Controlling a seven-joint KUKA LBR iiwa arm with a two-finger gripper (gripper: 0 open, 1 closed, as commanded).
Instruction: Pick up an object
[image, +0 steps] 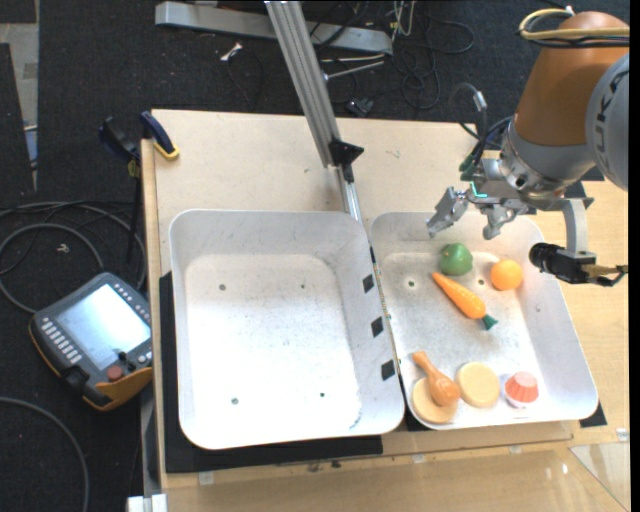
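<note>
My gripper (468, 218) hangs over the far edge of the right bin (565, 340), its two fingers spread apart with nothing between them. Just below it lie a green round fruit (455, 259) and an orange ball (506, 274). A carrot (461, 296) lies slantwise in the middle of that bin. Along the near edge sit an orange drumstick-shaped toy (436, 379), a pale yellow disc (478, 384) and a small pink-and-white piece (521, 388).
The left bin (200, 300) stands beside the right one, with black clips (377, 325) along the shared wall. A slanted metal pole (315, 95) rises behind the bins. A teach pendant (95, 340) lies on the floor at left.
</note>
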